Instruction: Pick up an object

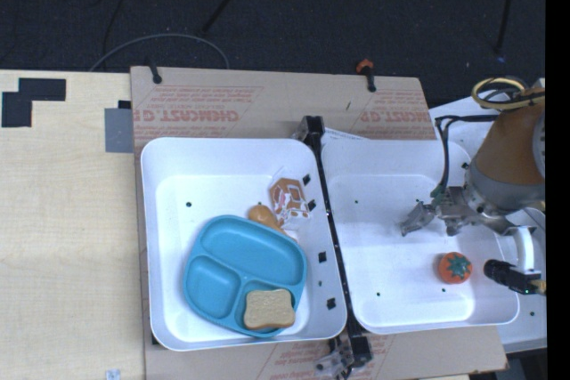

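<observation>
My gripper (426, 219) is over the right bin (383, 165), near its middle and a little toward the far wall. I see two grey fingers (411, 222) pointing to the left of the view and spread apart, with only white floor between them, so the hand is open and it holds nothing. The view is small and a bit blurred there, so how wide the opening is I can only guess.

The nearest thing for me is the small orange-red ball (454, 267), maybe a toy tomato with a green top. It lies on the floor of the same bin, toward the near right corner. From my fingertips it is toward the near side of the bin and to the right of the view, that is back toward my own wrist, near but not touching. It is round, so it has no long axis and I judge any closing direction is good.

The other things are in the left bin (169, 191), behind the divider: a blue tray (223, 271) with a slice of bread (269, 309) on it, and a crumpled wrapper (289, 197) just beside its far edge. These are well apart from my hand.

So the coming move, I think, is to pull back and go down over the ball.
</observation>
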Robot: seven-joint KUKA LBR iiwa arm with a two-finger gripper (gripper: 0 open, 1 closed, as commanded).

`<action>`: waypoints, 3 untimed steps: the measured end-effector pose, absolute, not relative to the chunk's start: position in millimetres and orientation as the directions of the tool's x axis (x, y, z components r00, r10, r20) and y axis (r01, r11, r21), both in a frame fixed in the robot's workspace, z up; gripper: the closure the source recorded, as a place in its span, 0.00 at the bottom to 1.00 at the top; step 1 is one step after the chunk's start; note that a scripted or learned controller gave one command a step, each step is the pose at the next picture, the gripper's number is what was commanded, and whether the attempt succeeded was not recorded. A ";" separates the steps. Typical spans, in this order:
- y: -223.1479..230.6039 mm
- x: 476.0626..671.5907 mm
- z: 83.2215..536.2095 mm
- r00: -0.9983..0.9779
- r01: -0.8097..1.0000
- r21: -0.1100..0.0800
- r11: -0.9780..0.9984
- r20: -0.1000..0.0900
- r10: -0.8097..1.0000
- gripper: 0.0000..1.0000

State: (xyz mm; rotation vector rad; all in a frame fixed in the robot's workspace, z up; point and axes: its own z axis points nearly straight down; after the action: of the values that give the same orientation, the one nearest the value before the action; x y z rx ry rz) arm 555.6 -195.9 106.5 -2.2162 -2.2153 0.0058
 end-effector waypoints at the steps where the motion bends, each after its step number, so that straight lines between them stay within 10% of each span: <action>1: -197.6 556.3 120.2 0.004 1.000 -0.005 -0.004 0.002 1.000 1.00; 3: -205.2 563.0 203.5 -0.001 1.000 0.002 0.001 -0.001 1.000 1.00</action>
State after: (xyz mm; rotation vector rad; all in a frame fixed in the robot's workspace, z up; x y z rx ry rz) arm 563.0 -205.2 203.5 -2.2217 -2.2240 -0.0014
